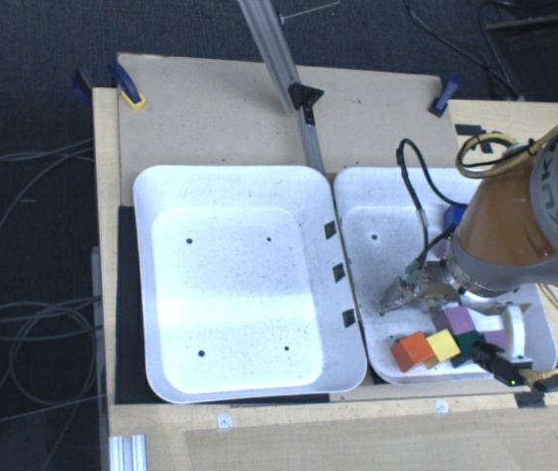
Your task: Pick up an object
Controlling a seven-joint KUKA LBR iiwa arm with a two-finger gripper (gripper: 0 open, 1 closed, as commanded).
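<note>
Two shallow white bins are seen side by side on the worktop (220, 96); the left bin (234, 283) lies beside the right bin (377, 224), their rims touching. The arm (514, 224) (grey, with an orange band) is extended over the right bin from the right; the tool (401, 292) is lowered near that bin's floor, close to its left wall. A cluster of blocks is gathered in the bin's near corner: an orange block (413, 349), a yellow block (443, 345), a purple block (455, 319) and a green block (470, 343); none is seen between the fingers.
</note>
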